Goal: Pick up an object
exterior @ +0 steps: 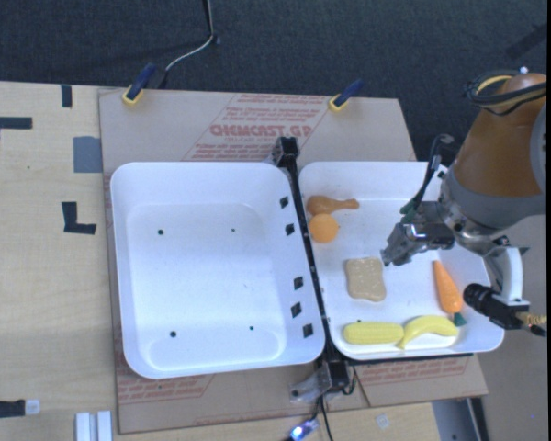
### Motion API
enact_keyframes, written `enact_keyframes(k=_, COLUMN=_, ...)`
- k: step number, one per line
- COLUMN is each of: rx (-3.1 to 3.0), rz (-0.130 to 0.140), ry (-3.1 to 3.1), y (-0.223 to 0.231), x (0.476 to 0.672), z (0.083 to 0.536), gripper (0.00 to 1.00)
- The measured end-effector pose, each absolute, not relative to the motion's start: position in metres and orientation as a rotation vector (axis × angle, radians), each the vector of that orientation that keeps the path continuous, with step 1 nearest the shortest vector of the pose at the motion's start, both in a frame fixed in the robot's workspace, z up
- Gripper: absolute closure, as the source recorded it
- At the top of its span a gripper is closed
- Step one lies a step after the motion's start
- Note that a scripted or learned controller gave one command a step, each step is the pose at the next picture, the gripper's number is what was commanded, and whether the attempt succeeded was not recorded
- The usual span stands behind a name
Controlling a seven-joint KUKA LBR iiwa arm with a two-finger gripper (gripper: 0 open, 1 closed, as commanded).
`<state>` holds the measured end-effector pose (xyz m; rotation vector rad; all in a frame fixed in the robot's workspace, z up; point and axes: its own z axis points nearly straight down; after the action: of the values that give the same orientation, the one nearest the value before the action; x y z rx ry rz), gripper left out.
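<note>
The right bin (376, 175) holds several toy foods. A tan bread slice (365, 278) lies in its middle. An orange ball (323, 230) and an orange-brown drumstick (331, 206) rest by the divider. A yellow corn cob (371, 333) and a banana (431, 331) lie along the front wall, and a carrot (446, 287) lies at the right. My gripper (397, 249) hangs above the bin floor, just right of and above the bread slice, with nothing seen between its fingers.
The left bin (133, 246) sits beside the right one, parted by a black clip strip (298, 246). Both stand on a cardboard sheet (248, 127) held by yellow-and-blue clamps. The arm's orange band (496, 145) looms over the right bin's far right side.
</note>
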<state>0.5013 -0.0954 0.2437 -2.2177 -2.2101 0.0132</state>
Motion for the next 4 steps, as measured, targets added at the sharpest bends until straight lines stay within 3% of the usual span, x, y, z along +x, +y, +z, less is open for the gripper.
enact_keyframes(k=1, rx=-2.222, rz=-0.020, ry=-2.239, y=-0.048, x=0.542, z=0.396, gripper=1.00)
enact_keyframes(k=2, rx=-2.222, rz=-0.020, ry=-2.235, y=-0.009, x=0.505, z=0.523, gripper=1.00)
enact_keyframes(k=3, rx=-2.229, rz=0.000, ry=-2.218, y=-0.072, x=0.526, z=0.536, gripper=1.00)
enact_keyframes(k=4, rx=-2.231, rz=0.003, ry=-2.216, y=-0.154, x=0.557, z=0.534, gripper=1.00)
